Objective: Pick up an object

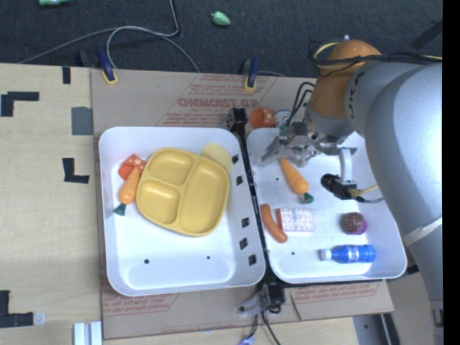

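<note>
My gripper (290,153) hangs over the back part of the right bin (381,264), below the orange wrist band. Its two grey fingers (271,152) are spread open. An orange carrot (295,177) lies slanted just under them, its upper end between the fingertips, not lifted. In the same bin lie an orange-red sausage (273,223), a pink-and-white packet (297,219), a dark purple round fruit (353,223) and a blue bottle (350,254) on its side. A red-orange piece (260,117) sits at the bin's back left corner.
The left bin (172,272) holds a yellow divided plate (183,190), a small carrot (129,187), a red piece (131,165) and a pale yellow object (215,154). A divider (248,192) separates the bins. The big grey arm (402,142) covers the right side.
</note>
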### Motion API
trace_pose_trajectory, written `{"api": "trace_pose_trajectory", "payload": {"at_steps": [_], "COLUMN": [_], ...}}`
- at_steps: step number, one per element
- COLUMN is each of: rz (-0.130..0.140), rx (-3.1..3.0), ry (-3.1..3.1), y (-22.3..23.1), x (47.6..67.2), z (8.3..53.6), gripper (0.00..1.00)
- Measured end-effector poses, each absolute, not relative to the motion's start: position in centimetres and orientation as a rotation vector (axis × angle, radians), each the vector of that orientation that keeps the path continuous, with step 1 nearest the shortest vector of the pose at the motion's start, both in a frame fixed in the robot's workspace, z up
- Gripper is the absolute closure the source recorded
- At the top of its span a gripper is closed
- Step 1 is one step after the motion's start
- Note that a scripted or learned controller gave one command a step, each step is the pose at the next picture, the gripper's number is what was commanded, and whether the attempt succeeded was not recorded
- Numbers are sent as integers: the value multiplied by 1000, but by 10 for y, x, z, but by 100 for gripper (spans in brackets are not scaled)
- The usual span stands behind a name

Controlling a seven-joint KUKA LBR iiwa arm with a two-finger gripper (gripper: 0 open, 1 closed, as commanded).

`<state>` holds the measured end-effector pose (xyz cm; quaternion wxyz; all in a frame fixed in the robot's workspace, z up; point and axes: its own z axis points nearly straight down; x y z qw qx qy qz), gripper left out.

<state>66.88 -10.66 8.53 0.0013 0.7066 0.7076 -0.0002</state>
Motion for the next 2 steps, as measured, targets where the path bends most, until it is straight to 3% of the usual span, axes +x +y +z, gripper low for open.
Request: {"api": "trace_pose_trajectory", "payload": {"at_steps": [1,2], "rz": [-1,-2], "rx": [2216,2217], "ry": [2222,2222], "y": [-106,-106], "x": [669,669], "z": [96,95], "gripper": [100,0]}}
